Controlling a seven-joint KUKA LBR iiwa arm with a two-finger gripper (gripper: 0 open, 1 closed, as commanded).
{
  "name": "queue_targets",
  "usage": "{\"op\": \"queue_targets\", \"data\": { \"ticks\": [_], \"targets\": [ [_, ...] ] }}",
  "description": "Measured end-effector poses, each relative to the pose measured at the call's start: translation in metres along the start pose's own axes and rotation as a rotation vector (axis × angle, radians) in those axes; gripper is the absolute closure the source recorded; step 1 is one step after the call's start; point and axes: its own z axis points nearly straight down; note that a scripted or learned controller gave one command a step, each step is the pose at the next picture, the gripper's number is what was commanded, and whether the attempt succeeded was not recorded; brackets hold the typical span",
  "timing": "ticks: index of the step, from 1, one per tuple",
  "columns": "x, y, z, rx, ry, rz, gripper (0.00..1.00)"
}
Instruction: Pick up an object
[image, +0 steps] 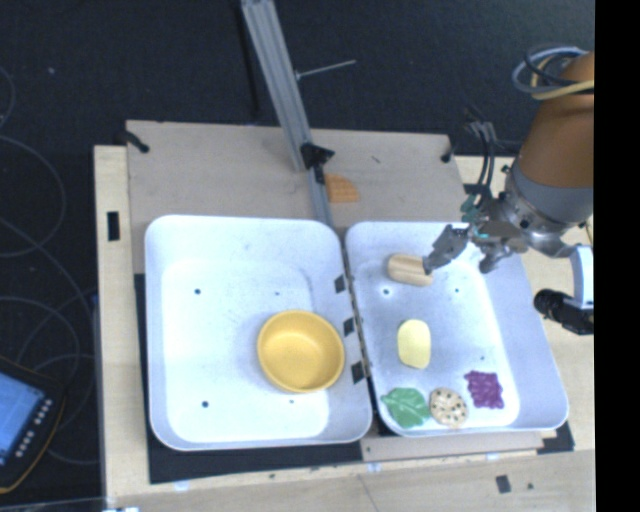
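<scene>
Gripper sits over the far part of the right bin, reaching in from the right. Two dark fingers are visible, spread apart with a clear gap and nothing between them. The left fingertip is just beside, possibly touching, the right end of a tan bread roll; contact cannot be settled from this angle.

The roll is the nearest candidate. It lies on its side near the bin's far wall, long axis roughly left-right. Judged to be a toy food piece: light, smooth, rounded, probably rigid plastic or firm foam. It is likely to roll or skid if pushed from one end. The best hold looks to be across the short width at mid-length, fingers straddling both long sides.

Other items in the right bin:
- yellow lump, centre, well apart from the roll
- green leaf, flat, hard to get under
- cookie, flat disc, touching or just beside the leaf
- purple grapes, knobbly, near the front edge

Left bin holds a yellow bowl, open side up; its thin rim would be the grasp point.
</scene>
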Motion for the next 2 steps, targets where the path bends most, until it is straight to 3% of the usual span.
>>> {"op": "queue_targets", "data": {
  "ticks": [1,2],
  "targets": [
    [0.0,0.0,0.0,-0.001,0.0,0.001,0.0],
    [-0.009,-0.005,0.058,0.006,-0.002,0.004,0.0]
  ]
}}
